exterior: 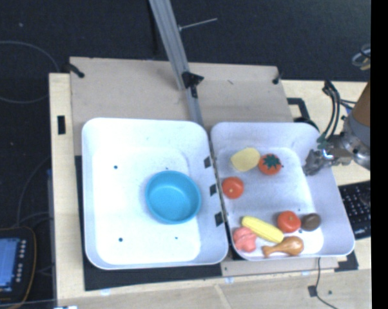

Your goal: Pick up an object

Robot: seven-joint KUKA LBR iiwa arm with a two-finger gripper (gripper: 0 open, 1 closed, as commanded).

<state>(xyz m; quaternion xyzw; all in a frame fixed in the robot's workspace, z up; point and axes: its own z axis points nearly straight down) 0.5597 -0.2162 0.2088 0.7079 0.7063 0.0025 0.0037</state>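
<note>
Looking down, I see my gripper [316,158] at the right bin's [332,227] right edge, its grip unclear, the tomato [270,164] lying left.

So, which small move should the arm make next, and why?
Probably move the gripper left, further over the right bin, toward the red tomato. It is at the bin's right rim, beside the food and not above any piece.
</note>
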